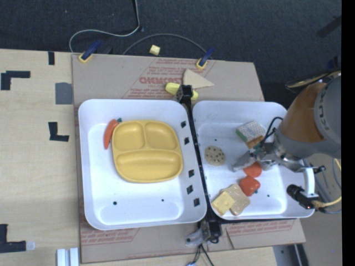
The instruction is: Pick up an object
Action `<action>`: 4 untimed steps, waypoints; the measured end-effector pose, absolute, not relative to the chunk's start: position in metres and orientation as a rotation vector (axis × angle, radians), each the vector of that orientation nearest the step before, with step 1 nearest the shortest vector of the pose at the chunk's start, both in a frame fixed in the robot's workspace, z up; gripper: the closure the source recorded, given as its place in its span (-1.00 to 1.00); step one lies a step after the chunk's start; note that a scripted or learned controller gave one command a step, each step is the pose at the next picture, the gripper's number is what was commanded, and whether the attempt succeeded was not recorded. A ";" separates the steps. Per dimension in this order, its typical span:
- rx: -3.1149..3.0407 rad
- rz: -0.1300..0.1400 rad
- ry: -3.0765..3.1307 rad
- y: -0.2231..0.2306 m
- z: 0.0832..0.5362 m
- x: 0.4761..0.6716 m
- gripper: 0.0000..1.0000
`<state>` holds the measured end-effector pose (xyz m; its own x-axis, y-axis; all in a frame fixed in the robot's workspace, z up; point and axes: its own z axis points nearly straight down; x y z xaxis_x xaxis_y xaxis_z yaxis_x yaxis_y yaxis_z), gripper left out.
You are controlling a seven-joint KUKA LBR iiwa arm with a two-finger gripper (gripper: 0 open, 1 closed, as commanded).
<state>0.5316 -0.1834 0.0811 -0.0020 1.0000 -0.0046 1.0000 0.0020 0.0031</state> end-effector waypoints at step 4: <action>2.206 0.009 2.216 -0.154 0.164 0.612 1.00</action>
<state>0.6117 -0.1544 0.1641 -0.0046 1.0000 -0.0061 0.9999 0.0047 0.0146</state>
